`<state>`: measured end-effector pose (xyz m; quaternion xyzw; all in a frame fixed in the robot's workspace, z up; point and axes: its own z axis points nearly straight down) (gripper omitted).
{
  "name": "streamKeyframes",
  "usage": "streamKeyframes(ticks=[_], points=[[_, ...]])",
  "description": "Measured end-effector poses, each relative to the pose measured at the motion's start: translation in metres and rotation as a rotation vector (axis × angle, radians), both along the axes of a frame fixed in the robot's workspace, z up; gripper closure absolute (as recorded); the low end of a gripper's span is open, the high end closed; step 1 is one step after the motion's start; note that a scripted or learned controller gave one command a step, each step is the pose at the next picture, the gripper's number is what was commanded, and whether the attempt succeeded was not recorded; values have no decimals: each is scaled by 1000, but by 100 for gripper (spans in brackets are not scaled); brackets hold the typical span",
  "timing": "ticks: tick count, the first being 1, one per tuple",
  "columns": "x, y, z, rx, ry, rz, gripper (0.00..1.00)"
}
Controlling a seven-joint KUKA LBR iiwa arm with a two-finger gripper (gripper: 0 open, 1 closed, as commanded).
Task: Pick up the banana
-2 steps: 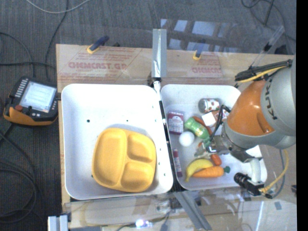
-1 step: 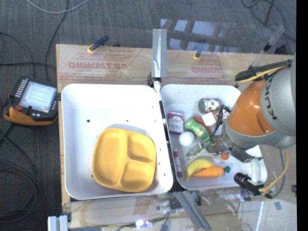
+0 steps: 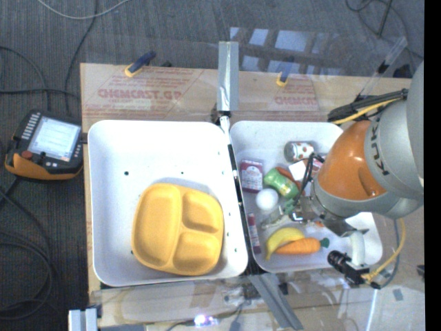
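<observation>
Below the arm's orange band, one banana (image 3: 284, 238) lies in the right bin (image 3: 244, 138), near its front edge, its long axis running roughly left-right, curved, the left tip dipping toward the front wall. One carrot (image 3: 299, 247) lies touching it along the front side. One white ball (image 3: 266, 198), one green item (image 3: 280, 182) and one can (image 3: 300, 149) sit behind. The end effector (image 3: 298, 212) hangs just above the banana; whether it is wide or narrow cannot be told. One yellow divided tray (image 3: 179, 229) occupies the left bin (image 3: 114, 150).
</observation>
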<state>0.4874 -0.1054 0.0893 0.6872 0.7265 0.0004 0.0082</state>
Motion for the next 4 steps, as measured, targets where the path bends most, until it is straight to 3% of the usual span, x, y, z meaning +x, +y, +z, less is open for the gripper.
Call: streamKeyframes(ticks=[2,3,4], points=[[1,1,0,-1,2,336,0],[-3,-31,34,7,19,577,0],[2,16,195,5,16,831,0]])
